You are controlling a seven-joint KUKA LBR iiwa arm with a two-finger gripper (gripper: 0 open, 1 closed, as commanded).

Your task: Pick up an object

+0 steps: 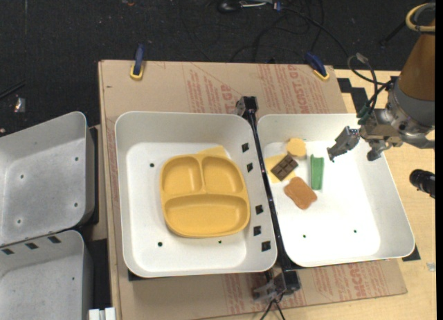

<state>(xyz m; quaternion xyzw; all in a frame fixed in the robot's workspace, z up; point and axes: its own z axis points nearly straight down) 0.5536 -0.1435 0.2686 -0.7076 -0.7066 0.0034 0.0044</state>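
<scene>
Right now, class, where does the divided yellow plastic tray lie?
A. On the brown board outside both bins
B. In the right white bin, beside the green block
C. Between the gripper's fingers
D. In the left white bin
D: the divided yellow plastic tray lies flat in the left white bin, while the green block lies in the right white bin, and the gripper hangs over that right bin.
</scene>
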